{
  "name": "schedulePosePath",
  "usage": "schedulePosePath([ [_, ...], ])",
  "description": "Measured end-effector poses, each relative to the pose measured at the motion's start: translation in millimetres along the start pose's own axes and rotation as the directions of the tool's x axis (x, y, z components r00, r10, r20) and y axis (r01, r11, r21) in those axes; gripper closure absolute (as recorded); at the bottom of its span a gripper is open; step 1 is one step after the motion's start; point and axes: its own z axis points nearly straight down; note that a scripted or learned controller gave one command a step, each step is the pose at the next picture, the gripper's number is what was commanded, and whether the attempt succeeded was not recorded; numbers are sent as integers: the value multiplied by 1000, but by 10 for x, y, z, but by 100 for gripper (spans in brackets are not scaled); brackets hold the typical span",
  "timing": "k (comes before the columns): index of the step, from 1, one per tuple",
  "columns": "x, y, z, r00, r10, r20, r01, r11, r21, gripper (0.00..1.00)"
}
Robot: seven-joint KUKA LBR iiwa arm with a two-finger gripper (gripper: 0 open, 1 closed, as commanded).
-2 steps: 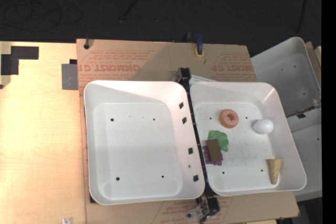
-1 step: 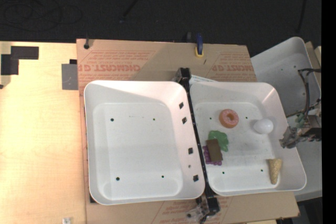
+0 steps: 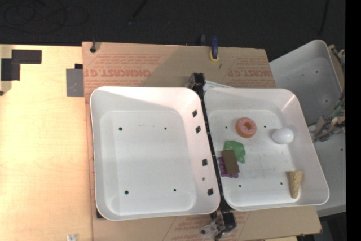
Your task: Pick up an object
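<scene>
Gripper point(image 3: 327, 127) hangs just outside the right rim of the right shallow white plastic bin point(image 3: 307, 121); whether it is released or clenched I cannot tell. Inside this bin, from its near wall to its far wall, lie a tan cone point(image 3: 294, 183), a purple block point(image 3: 229, 165) touching a green soft lump point(image 3: 236, 150), a white ball point(image 3: 282, 135) and a pink ring point(image 3: 246, 127). I would choose the cone, which lies apart, and descend straight over its middle.

Both bins point(image 3: 148, 100) look like smooth white plastic; the bench point(image 3: 39, 144) pale matt wood; the egg point(image 3: 282, 135) glossy.
</scene>
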Motion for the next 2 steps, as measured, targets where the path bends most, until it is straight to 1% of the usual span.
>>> schedulePosePath([
  [1,252,6,-970,1000,-1,1,1,1000,-3,100],
  [2,412,-31,502,1000,1,-7,-1,1000,23,100],
])
